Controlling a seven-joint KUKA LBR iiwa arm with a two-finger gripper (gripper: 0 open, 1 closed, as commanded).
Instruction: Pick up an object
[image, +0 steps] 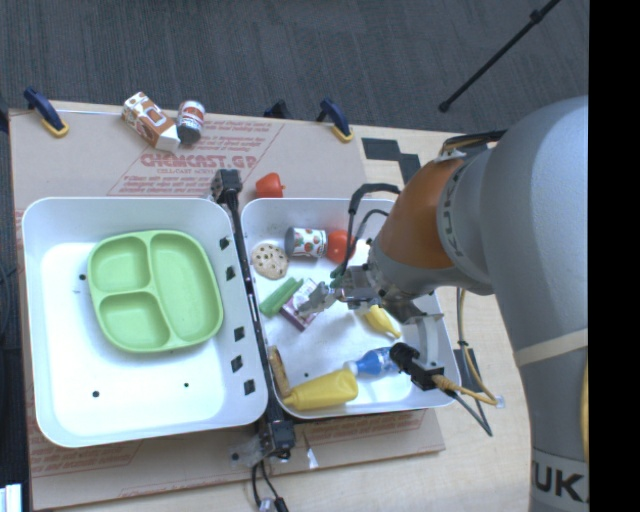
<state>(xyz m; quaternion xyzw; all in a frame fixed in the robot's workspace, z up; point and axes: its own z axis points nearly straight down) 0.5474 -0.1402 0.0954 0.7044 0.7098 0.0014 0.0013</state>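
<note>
Down low in the right bin (430, 392), gripper (318, 298) over a small dark block (295, 316) beside a green stick (280, 296); jaws' opening and hold impossible to tell. Nearby: cookie (268, 259), yellow bottle (320, 390).

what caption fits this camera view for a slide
Arm's tool low in the right bin among small items; green plate in the left bin.

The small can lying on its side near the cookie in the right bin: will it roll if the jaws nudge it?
Probably. The small can lies on its side, so its round body would likely roll toward the cookie or the red item beside it. It looks small and light, so even a glancing touch may shift it. Its smooth label may be slippery.
</note>
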